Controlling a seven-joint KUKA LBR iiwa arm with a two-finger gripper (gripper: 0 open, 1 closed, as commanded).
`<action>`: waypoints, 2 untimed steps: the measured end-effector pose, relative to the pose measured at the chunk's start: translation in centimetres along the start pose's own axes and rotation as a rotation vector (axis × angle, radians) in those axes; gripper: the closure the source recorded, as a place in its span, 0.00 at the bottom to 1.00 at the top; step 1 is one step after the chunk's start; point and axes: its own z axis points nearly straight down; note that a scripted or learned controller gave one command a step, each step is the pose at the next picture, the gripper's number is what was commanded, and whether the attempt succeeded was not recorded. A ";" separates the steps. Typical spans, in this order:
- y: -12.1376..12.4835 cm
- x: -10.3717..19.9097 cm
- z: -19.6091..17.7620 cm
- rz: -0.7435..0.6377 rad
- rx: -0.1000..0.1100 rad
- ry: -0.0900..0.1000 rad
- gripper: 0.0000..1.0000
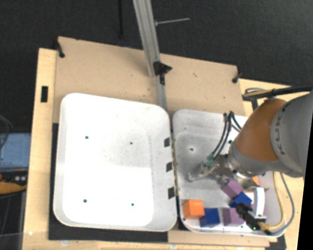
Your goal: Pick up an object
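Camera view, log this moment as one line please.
arm: over right bin | gripper: low in bin, holds nothing seen | orange block, blue block, purple block: near front wall

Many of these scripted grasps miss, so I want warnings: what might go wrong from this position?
1. The orange block, blue block and purple block crowd the right bin's near edge; the pincer may nudge neighbours or grab two.
2. The arm covers part of the bin, possibly hiding objects.
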 end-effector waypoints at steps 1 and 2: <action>0.1 -0.1 -1.2 0.008 -0.004 0.001 1.00; 0.3 -0.3 -5.5 -0.001 -0.001 0.002 1.00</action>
